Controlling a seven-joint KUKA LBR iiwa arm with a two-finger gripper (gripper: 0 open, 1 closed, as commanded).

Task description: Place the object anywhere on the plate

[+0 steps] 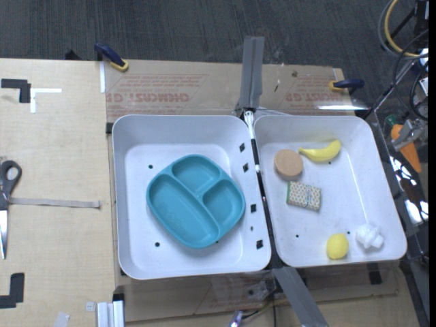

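"While the bins sit side by side, where is the arm point(410, 150)?"

"At the far right edge, outside the right bin point(381, 182). A patch of its orange band shows just beyond that bin's right wall, about level with the banana point(321, 152). It is not over either bin."

"And the gripper point(409, 186)?"

"Below the orange patch, among dark and shiny shapes at the edge. How wide it stands, or whether it has hold of anything, I cannot tell. Nothing from the bins is visibly in it."

"Where is the plate point(196, 201)?"

"It is blue, with three compartments, and lies flat in the middle of the left bin point(129, 182), turned at a slant. None of the loose things is on it."

"So where are the things?"

"All in the right bin. The banana lies near the back, and a round tan disc point(288, 163) is just beside its left end. A small patterned block point(304, 195) lies just in front of the disc. A lemon point(337, 246) sits near the front wall, with a crumpled white lump point(369, 236) just beside it in the front right corner."

"Which of them is the one to be placed?"

"I cannot tell."

"Anything outside the bins?"

"Scissors point(7, 189) lie on the bench at the far left."
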